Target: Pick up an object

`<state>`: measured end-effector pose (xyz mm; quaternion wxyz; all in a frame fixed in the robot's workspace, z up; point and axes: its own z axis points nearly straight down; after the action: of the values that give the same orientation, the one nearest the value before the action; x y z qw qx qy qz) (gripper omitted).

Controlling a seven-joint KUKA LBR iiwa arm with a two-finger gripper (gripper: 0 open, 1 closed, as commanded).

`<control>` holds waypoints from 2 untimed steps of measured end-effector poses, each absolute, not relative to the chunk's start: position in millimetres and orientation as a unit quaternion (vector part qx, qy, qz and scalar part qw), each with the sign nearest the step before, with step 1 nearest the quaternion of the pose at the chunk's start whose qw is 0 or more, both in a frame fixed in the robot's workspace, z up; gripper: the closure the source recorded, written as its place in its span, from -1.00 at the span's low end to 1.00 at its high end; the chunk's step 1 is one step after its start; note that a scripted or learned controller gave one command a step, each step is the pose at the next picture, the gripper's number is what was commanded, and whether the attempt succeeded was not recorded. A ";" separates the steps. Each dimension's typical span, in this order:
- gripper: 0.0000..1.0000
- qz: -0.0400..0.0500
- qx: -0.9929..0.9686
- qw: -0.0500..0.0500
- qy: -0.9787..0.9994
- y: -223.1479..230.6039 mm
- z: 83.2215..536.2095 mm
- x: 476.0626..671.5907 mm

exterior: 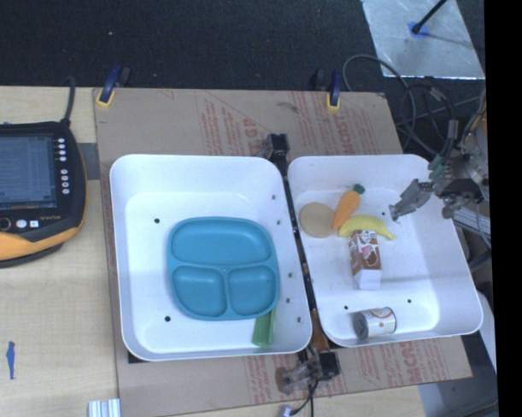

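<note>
**My claw waits at the right side of the toy bin**

Far to the left, on the tabletop (52,339), sits a control pad (29,190) with a dark screen and an orange edge. A small blue mark (11,358) lies on the wood below it.

Next is a big sheet of brown cardboard (240,110) under both bins. Two clips hold its top edge.

The left bin (132,178) is white. A blue plate (222,267) with three parts lies flat in its middle. A green thing (263,330) leans in the bottom corner, just beside the plate.

The right bin (452,299) is white too and touches the left bin. It has the toys I could pick up. A round tan disc (314,219) lies near its left wall. An orange carrot (347,208) lies tilted beside the disc. A yellow banana (367,226) lies just under the carrot and touches it. A small brown and white carton (366,259) lies just under the banana. A little can (373,322) lies on its side near the bottom edge, apart from the others.

My claw (406,202) is at the right side of this bin, near the banana but not touching it. I hold nothing. I cannot tell if my claw is spread or closed.
</note>
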<state>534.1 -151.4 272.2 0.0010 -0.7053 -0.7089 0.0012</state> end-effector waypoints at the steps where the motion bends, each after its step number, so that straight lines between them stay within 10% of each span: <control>1: -1.00 0.002 -0.705 0.002 -0.709 -126.4 178.8 553.5; 2: -1.00 0.002 -0.705 0.002 -0.709 -122.7 90.7 543.5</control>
<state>543.5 -122.7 90.7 0.0020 -0.7052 -0.7090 0.0023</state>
